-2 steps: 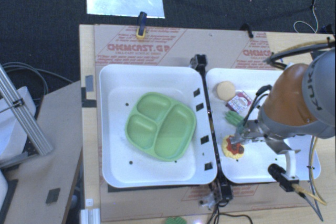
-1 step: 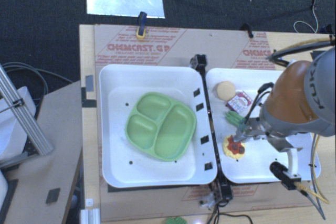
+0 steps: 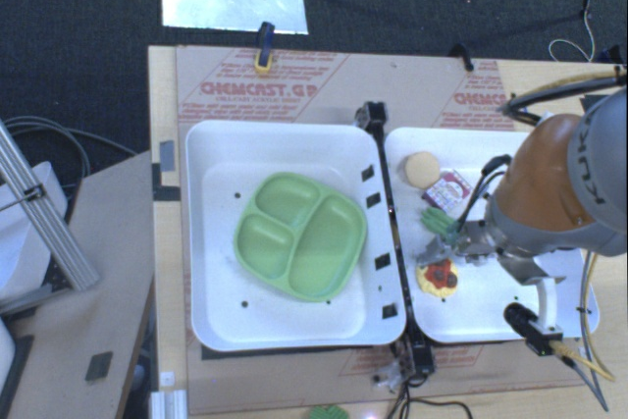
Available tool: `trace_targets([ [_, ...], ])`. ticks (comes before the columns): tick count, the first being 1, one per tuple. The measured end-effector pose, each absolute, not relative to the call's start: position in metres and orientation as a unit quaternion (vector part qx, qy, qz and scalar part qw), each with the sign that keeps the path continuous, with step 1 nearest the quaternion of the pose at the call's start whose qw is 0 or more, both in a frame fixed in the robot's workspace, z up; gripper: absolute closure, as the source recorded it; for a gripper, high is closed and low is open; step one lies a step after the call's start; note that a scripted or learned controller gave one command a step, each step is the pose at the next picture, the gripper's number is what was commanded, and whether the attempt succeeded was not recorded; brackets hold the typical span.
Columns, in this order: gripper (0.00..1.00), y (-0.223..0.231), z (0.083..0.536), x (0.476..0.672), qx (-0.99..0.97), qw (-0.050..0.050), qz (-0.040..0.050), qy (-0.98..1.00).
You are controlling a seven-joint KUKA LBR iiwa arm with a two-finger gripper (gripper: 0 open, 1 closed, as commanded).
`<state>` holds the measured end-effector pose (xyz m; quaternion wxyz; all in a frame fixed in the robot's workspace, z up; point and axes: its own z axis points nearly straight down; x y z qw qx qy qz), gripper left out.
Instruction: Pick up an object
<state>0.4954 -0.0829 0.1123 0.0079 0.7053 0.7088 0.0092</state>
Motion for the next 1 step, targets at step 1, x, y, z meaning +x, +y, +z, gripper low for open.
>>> trace_targets([
  [1,0.00,-0.0828,0.0830,0.4860,0.707,-0.001,-0.0003,0.707],
])
